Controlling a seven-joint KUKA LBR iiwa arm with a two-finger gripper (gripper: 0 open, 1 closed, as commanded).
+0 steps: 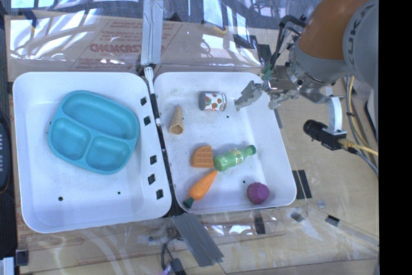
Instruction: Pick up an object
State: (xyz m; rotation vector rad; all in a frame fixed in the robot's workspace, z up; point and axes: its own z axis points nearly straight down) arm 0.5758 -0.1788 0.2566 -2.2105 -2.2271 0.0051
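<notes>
The right bin (278, 138) holds a small printed can (212, 101) lying on its side, a tan cone (176, 119), a waffle-like orange piece (202, 156), a green bottle (234, 157), an orange carrot (201, 185) and a purple plum-like toy (258, 192). My gripper (252, 93) hangs over the bin's upper right part, just right of the can, with its fingers spread apart and nothing between them.
The left bin (26, 158) carries a blue divided plate (94, 131). A cardboard sheet (96, 42) lies behind both bins. The arm's body (335, 29) and cables sit over the bench to the right of the bins.
</notes>
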